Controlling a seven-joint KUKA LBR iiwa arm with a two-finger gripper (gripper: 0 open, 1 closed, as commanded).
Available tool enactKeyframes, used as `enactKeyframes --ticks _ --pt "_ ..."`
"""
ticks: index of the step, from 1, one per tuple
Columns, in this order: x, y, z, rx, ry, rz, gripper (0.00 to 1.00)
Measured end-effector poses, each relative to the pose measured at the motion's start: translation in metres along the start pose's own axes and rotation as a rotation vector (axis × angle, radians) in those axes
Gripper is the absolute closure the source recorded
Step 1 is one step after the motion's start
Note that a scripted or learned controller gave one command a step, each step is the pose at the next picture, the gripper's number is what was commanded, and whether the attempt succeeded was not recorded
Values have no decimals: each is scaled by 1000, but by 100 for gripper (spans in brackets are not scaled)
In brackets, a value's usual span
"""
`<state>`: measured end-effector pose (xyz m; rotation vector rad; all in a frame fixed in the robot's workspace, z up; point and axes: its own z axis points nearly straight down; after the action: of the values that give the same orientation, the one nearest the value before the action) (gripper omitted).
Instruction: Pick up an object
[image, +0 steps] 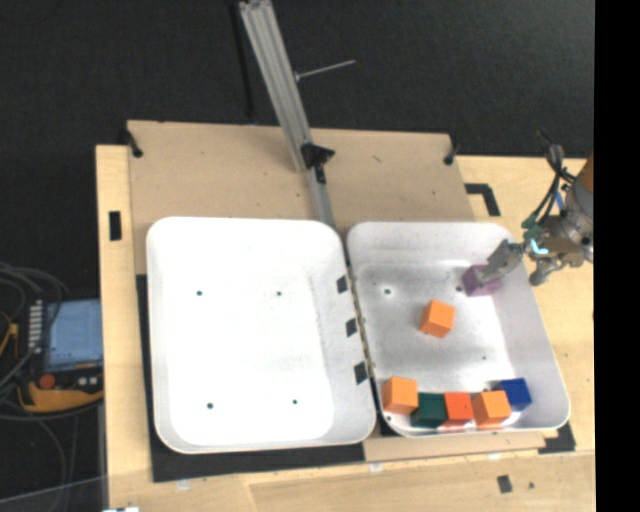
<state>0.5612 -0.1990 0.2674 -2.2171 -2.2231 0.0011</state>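
**Gripper at the right bin's upper edge, beside a purple block**

I see the gripper (505, 262) at the right of the frame, low over the right bin (420, 245); whether its grip is apart or together I cannot tell. A purple block (480, 281) lies just beside its tip. One orange cube (437, 318) sits alone mid-bin. Along the bottom edge I count five: orange (401, 393), green (431, 408), orange (459, 406), orange (492, 405), blue (515, 392). The left bin (245, 330) fills centre-left.
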Motion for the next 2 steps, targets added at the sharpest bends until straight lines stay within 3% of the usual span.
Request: enactKeyframes --ticks 1,2 --pt "0 1 -2 -3 -1 0 0" --pt "-9 -4 44 1 -3 5 0"
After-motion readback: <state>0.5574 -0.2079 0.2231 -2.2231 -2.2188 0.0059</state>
